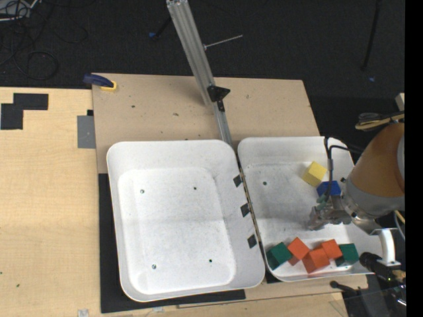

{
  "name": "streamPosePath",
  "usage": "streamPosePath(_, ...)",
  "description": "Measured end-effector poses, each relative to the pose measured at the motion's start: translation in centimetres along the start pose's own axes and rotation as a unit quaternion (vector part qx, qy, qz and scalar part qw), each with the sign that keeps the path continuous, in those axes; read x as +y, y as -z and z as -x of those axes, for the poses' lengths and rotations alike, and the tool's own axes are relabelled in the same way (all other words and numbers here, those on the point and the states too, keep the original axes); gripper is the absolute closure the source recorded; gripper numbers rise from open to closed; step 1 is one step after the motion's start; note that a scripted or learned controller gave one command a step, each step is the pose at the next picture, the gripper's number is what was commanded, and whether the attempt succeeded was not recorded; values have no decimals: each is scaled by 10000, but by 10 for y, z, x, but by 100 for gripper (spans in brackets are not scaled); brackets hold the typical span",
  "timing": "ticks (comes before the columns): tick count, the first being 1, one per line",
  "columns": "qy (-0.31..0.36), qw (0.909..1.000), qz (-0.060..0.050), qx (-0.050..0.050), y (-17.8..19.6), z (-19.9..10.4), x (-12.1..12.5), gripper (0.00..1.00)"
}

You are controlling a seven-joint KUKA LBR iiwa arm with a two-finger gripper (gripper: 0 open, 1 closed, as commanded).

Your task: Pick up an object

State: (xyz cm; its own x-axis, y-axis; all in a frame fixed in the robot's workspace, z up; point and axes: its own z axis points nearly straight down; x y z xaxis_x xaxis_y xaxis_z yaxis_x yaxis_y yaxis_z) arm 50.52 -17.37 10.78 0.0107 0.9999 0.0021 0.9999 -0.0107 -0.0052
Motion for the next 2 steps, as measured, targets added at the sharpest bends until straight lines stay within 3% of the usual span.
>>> streamPosePath(1,73,10000,41,-13,62,-2,-1,100)
streamPosePath(2,58,10000,35,-12,100,-1,-1,100)
